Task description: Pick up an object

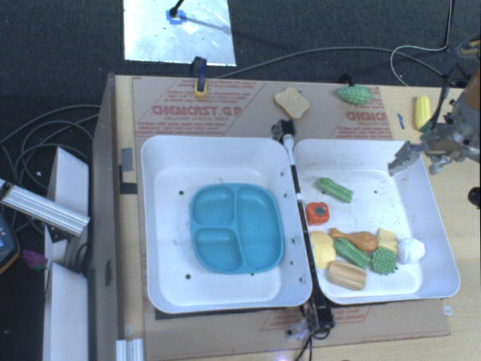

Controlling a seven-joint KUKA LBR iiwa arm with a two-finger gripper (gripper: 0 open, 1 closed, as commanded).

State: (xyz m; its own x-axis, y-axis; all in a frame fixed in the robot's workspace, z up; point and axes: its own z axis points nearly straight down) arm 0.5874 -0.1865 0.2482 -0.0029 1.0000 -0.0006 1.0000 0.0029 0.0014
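The right bin holds several toy foods: a green pickle, a red tomato, a yellow piece, a brown drumstick, a dark green cucumber, a broccoli floret, a pale cheese block, a white piece and a bread roll. My gripper hangs over the bin's far right corner, above and to the right of the pickle. It is open, with nothing between its fingers.
The left bin holds a blue divided plate. On the cardboard behind the bins lie a bread slice, a green toy and a yellow corn cob. A clamp sits at the back edge.
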